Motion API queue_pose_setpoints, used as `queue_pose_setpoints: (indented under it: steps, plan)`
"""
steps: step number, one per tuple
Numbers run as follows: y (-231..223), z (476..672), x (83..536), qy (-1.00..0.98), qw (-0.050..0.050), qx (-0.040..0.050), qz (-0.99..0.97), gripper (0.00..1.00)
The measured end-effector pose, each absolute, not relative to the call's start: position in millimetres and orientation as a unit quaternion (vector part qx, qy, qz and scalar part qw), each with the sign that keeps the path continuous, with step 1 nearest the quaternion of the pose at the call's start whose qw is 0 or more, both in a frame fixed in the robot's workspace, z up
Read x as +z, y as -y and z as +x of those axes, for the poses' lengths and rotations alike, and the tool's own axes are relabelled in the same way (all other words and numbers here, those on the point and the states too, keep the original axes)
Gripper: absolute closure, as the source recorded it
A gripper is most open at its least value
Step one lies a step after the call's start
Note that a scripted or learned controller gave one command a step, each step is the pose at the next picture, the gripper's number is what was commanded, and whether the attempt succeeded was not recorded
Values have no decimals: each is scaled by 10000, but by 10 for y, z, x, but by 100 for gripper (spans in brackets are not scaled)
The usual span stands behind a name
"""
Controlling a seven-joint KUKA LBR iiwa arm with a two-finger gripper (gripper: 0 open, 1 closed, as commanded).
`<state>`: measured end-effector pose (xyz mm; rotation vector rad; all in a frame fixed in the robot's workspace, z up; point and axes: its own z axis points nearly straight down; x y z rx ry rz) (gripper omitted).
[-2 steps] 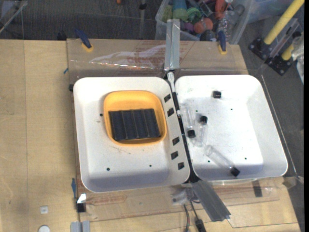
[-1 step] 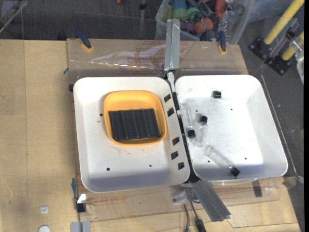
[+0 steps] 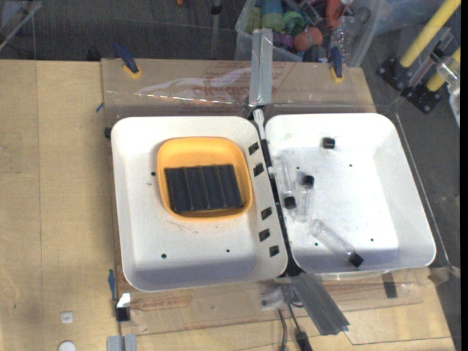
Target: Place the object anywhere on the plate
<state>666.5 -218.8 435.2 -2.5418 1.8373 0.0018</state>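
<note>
An orange-yellow plate [image 3: 202,148] with rounded corners lies in the left white bin [image 3: 139,225], slightly left of the bin's middle. A dark, ribbed rectangular object [image 3: 203,188] rests flat on the plate. It covers most of the plate's floor and reaches its near rim.
The right white bin [image 3: 398,196] holds small black pieces [image 3: 327,143] [image 3: 307,180] [image 3: 356,259] and some clear plastic bits [image 3: 325,234]. Black tabs [image 3: 263,194] line the ridge between the bins. A clear tub of colourful toys [image 3: 307,9] stands behind the bench.
</note>
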Motion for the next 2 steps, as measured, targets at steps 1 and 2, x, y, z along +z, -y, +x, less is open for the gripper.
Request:
queue_pose_setpoints:
  steps: [1, 2]
  plan:
    - [2130, 6678, 4350, -4354, 30, -6, -9003, 100]
    - [2119, 6682, 4343, -2319, 25, -11, -9727, 100]
